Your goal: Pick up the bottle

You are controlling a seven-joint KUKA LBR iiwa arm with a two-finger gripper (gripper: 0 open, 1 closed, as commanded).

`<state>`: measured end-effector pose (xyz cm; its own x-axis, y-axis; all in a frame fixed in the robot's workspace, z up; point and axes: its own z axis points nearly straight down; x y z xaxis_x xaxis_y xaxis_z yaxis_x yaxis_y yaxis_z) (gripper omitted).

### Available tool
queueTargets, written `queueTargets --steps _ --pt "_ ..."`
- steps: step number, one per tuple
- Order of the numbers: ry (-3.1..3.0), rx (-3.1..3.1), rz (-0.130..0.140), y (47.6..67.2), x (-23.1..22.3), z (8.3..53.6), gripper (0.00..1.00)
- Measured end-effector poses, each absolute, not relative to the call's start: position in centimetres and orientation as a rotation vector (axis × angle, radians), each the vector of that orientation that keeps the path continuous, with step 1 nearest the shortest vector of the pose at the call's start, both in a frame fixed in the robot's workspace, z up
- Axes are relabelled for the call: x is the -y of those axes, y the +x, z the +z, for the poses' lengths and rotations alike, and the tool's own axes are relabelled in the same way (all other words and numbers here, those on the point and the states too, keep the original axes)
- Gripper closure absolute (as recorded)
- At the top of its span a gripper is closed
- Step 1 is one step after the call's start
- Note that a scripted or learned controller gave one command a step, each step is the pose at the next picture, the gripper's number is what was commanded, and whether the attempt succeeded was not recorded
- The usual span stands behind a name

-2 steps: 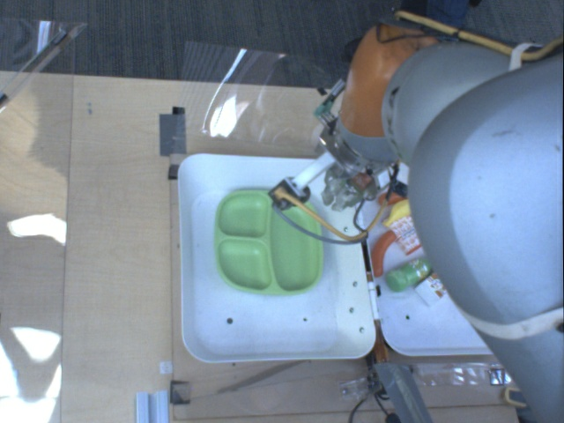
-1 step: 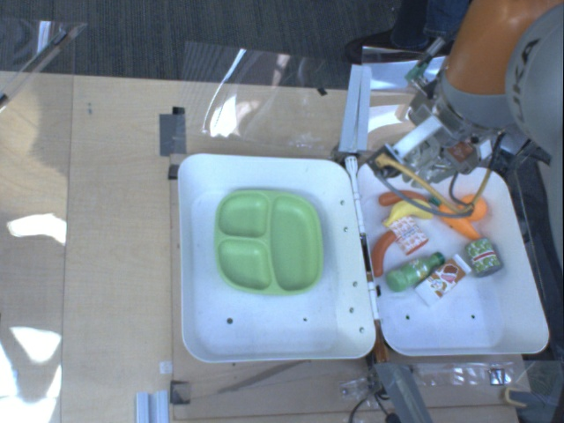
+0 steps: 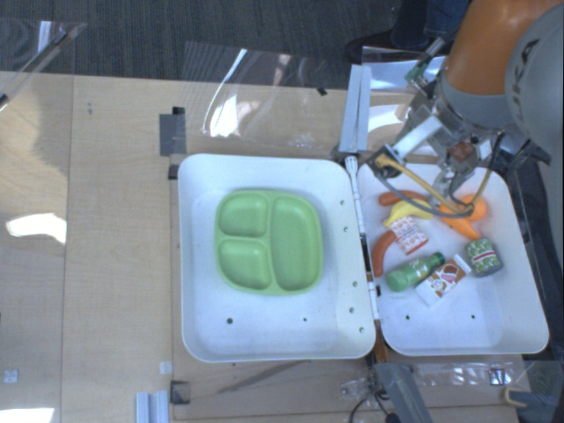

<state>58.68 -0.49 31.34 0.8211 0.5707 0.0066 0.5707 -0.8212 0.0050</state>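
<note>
The green bottle (image 3: 414, 271) lies on its side near the middle of the right bin (image 3: 515, 320), its cap end pointing right toward a small box (image 3: 442, 282). The gripper (image 3: 455, 167) hangs above the back part of that bin, over an orange carrot (image 3: 460, 217), well behind the bottle and apart from it. Cables and the wrist body hide its tip.
Around the bottle lie a reddish sausage (image 3: 380, 250), a small printed carton (image 3: 407, 233), a yellow banana (image 3: 403, 211) and a green can (image 3: 483, 256). The left bin (image 3: 198, 236) holds a green divided plate (image 3: 269, 241). The grey-and-orange arm (image 3: 502, 42) fills the upper right.
</note>
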Motion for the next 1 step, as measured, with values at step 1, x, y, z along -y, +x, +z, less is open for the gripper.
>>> queueTargets --steps 1 --pt "3.088 -0.580 0.000 52.98 9.73 18.75 0.00"
